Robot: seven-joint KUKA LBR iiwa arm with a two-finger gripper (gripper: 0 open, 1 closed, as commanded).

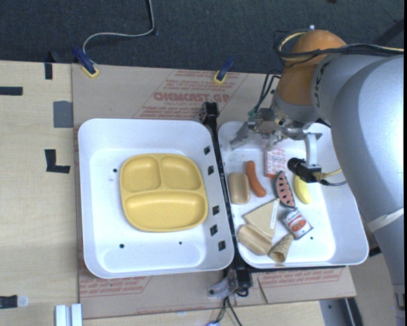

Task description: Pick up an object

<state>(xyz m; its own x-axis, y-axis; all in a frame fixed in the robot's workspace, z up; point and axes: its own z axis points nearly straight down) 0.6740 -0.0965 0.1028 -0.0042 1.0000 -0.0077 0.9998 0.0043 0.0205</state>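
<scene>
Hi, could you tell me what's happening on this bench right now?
A grey robot arm reaches in from the right, its end effector low over the back of the right bin. That bin holds toy food: a hot dog, a watermelon slice, a banana, a small can and a few tan pieces. Nothing is visibly gripped yet. The left bin holds a yellow divided plate, untouched.

The two white bins (94, 182) look like smooth, shiny plastic; the yellow tray (164, 191) in the left bin looks like soft, matt plastic; brown cardboard (183, 97) lies under them; the arm (366, 114) at the right looks like smooth grey metal.
</scene>
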